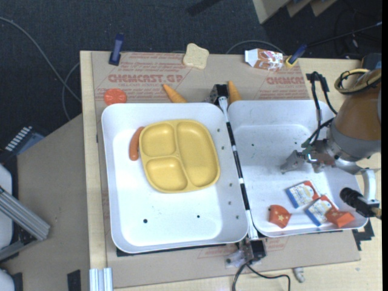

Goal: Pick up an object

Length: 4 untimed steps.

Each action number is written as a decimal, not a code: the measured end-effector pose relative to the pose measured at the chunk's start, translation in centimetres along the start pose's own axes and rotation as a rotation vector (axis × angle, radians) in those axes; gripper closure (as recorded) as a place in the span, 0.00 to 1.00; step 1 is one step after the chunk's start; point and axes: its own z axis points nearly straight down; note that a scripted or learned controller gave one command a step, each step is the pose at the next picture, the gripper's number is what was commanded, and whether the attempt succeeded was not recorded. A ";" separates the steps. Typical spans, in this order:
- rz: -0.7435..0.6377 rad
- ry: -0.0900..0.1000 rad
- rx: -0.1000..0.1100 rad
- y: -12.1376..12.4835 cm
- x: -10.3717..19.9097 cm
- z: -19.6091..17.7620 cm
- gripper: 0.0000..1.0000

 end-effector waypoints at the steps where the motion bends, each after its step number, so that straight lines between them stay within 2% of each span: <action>1: -0.001 0.000 -0.002 1.9 -3.9 -11.4 0.00; 2: -0.001 0.002 0.002 -4.9 0.2 -10.7 0.00; 3: -0.002 0.003 0.004 -5.7 6.3 -1.3 0.00; 4: -0.001 0.001 0.000 -1.7 3.2 -4.9 0.00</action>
